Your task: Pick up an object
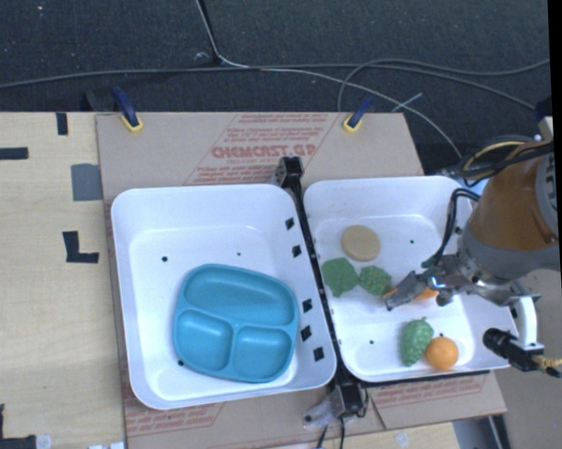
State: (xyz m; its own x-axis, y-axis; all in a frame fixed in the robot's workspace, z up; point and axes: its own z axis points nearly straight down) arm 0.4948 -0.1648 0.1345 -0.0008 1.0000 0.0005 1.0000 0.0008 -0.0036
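Table: light wood, with black tape marks at the left; a cardboard sheet with red print lies on it under both bins, held by two yellow-tipped clamps at its far edge.

Left bin: white, shallow. Holds one blue tray with three compartments, lying flat toward the bin's near half.

Right bin: white, shallow, touching the left bin along a black divider. Contents:
- tan disc, flat, toward the far middle;
- green leafy piece, just beside the divider side of the disc and nearer;
- second green piece, touching or just beside the first;
- third green piece, near the front wall;
- orange ball, touching the third green piece on its right;
- a small orange item, mostly hidden at the gripper's tip; kind cannot be told.

Arm: grey with an orange band, reaching in over the right bin's right wall.

Gripper: dark, low in the right bin, pointing left. Whether the fingers stand wide or narrow cannot be told. The tip lies just right of the second green piece, near but apart from it. The small orange item sits right against the gripper's body; whether it is between the fingers cannot be told. The third green piece and the orange ball lie nearer the front, apart from the tip.

Cables: black and grey, across the dark floor beyond the table.
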